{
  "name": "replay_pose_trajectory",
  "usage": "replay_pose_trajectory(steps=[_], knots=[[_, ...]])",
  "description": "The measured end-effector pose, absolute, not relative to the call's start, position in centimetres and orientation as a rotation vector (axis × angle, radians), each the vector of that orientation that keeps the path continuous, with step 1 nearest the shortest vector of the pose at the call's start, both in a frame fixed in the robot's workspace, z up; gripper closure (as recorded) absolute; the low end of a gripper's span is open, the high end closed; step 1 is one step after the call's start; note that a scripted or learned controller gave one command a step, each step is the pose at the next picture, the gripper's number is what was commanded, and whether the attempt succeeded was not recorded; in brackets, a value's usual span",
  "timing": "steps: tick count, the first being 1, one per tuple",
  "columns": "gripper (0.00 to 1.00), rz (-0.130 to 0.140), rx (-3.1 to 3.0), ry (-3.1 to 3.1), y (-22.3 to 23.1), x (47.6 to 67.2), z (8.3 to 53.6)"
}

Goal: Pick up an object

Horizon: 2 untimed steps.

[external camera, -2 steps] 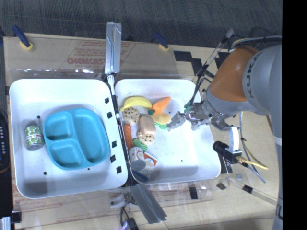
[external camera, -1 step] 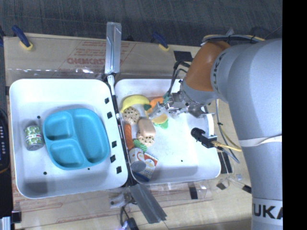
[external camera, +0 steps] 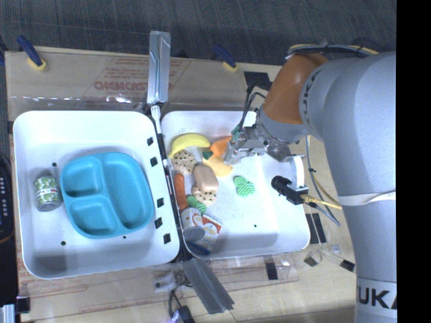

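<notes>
gripper point(external camera: 232, 155) | jaw state unclear; over orange object point(external camera: 219, 148) beside yellow banana point(external camera: 190, 142)

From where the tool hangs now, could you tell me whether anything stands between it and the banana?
Nothing visible does. The tool hangs over the right bin, just right of the orange item, and the banana lies uncovered a little further left, beside the cookie.

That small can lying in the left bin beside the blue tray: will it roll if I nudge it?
Probably. The can lies on its side, so a sideways push likely rolls it. The blue tray beside it may stop it. Its round, smooth wall could slip in a pinch.
</notes>
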<state>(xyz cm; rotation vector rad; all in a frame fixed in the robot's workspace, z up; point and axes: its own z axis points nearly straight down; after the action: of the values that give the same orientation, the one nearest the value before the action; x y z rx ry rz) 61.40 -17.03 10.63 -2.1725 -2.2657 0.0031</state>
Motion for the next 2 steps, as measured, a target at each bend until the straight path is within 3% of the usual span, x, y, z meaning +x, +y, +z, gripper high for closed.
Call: replay_pose_trajectory(steps=[1,2], knots=[[1.0,0.002,-2.073,-2.358,-19.0,57.3,13.0],[1.0,0.004,-2.13,-2.306,-20.9,51.4,13.1]])
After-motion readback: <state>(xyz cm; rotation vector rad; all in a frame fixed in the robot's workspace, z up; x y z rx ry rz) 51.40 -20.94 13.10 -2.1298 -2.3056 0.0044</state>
